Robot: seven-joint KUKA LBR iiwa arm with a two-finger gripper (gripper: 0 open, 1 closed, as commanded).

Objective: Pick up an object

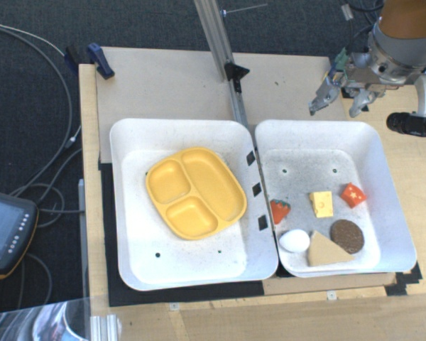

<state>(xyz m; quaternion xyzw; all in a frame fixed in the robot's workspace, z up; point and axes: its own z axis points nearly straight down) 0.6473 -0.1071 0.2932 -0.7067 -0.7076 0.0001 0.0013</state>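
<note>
My gripper (339,104) hangs above the bench just behind the right bin's (383,155) far rim, open, with nothing between its fingers. In that bin lie a yellow cheese-like block (321,204), a red-orange piece (352,195), a red strawberry-like piece (280,209), a white egg (294,241), a dark brown round cookie (347,236) and a tan wedge (325,251). All of them sit in the bin's near half, well in front of the gripper.
The left bin (128,190) holds a yellow three-compartment plate (194,192). A slanted metal pole (214,27) comes down to the gap between the bins. Cables and a handheld pendant (6,230) lie off the bench at the left.
</note>
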